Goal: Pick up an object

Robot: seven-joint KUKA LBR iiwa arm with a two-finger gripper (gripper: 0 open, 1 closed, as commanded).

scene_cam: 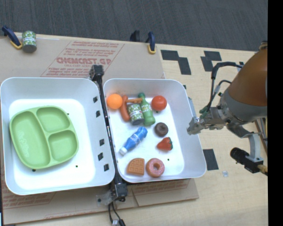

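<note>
The landmark for all positions is the right-hand shallow white plastic bin (193, 126). It sits with its left wall against the left-hand shallow white plastic bin (5, 126), and both rest on a brown cardboard sheet (127, 55) printed with red lettering.

Contents of the right-hand bin:
- Orange ball (114, 101): upper left corner area.
- Small orange carrot-shaped toy (125, 109): just right of the ball, lying at a slant.
- Green bottle (145, 108) and dark labelled can (135, 112): upper centre, side by side and touching.
- Red tomato-shaped toy (159, 102): upper right area.
- Brown chocolate ring doughnut (161, 129): right of centre.
- Blue and white plastic bottle (133, 140): centre, lying tilted.
- Red strawberry-shaped toy (164, 144): below the chocolate doughnut.
- Tan square waffle (136, 166): near the bottom wall.
- Pink frosted ring doughnut (155, 167): just beside the waffle, on its right.

The left-hand bin holds a light green three-compartment plastic tray (43, 136).

The two-finger gripper (194, 125) is located at the outer right wall of the right-hand bin, outside it, about level with the chocolate doughnut. No object sits between its fingers. Whether they are spread or closed cannot be determined.
</note>
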